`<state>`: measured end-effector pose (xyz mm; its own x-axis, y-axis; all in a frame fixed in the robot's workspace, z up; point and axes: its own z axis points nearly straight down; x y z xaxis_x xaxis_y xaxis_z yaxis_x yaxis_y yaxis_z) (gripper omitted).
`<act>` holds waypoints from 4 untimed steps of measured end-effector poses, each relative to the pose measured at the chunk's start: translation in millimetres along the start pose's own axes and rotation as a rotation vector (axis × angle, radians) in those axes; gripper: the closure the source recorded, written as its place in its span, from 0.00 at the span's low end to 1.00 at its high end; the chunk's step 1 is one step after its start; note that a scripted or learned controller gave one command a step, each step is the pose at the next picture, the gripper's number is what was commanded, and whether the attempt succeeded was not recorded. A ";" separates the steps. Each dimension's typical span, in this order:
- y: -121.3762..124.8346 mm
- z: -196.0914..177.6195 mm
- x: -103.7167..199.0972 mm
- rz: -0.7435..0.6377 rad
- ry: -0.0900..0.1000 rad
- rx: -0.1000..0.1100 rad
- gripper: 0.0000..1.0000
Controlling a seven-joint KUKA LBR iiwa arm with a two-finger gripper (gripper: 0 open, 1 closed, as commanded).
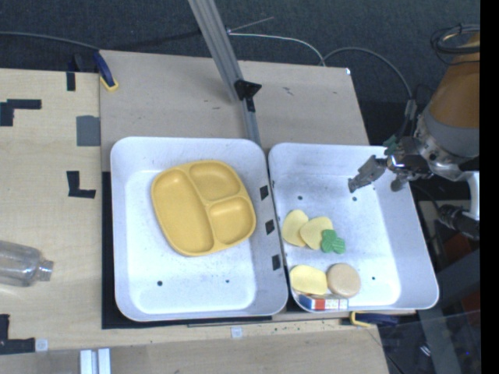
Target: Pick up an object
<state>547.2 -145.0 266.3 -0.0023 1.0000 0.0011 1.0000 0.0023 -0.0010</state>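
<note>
End effector [382, 174] above; toy food [320, 236] below-left, apart.

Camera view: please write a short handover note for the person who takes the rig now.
Gripper: above the right bin's far right part, holding nothing; I cannot tell its finger state.
Things: yellow pieces and a green piece at the right bin's middle; another yellow piece and a tan round piece at its near edge. Yellow divided plate in the left bin.
Done: nothing picked.
Left: descend, grasp one piece, lift.
</note>
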 end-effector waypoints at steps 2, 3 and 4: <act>21.5 34.0 51.9 -0.004 0.000 0.004 1.00; -12.3 81.2 86.7 0.000 0.000 0.008 1.00; -48.9 78.4 105.7 0.002 0.000 0.004 1.00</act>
<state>498.0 -39.3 188.1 -0.0006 1.0000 0.0006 1.0000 0.0006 -0.0055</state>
